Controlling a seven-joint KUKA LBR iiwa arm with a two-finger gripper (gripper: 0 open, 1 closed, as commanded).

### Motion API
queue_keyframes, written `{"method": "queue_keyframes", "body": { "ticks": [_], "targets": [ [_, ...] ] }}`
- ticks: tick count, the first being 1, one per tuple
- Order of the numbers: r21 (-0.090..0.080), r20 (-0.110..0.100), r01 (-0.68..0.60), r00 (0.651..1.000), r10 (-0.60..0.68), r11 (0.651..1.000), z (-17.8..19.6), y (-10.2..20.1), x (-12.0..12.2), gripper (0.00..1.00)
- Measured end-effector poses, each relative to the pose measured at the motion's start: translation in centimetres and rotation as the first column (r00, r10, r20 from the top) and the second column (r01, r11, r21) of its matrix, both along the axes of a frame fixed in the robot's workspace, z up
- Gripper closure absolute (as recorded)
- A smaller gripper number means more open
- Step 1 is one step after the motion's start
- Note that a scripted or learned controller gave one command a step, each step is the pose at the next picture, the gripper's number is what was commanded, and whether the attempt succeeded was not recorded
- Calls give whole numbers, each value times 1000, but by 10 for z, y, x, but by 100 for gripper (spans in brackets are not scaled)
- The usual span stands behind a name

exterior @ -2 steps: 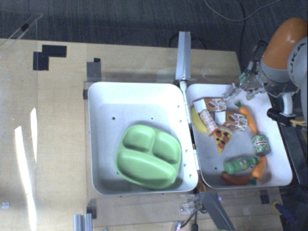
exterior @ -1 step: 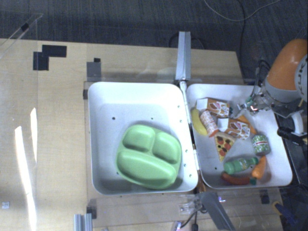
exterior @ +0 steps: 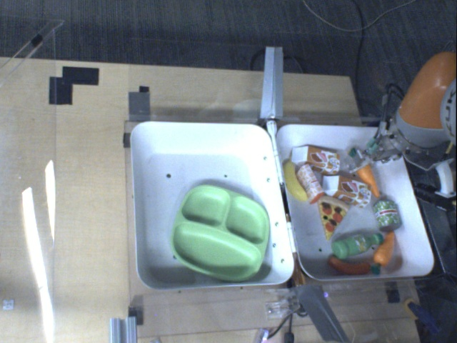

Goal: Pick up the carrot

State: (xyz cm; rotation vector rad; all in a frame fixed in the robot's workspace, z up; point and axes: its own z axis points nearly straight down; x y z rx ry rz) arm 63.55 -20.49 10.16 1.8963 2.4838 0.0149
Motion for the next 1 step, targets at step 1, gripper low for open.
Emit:
{"method": "queue_keyframes", "body": {
  "ticks": [1],
  "targets": [
    [1,-9,-44,999,44,999,81,65,11,100]
  ]
}}
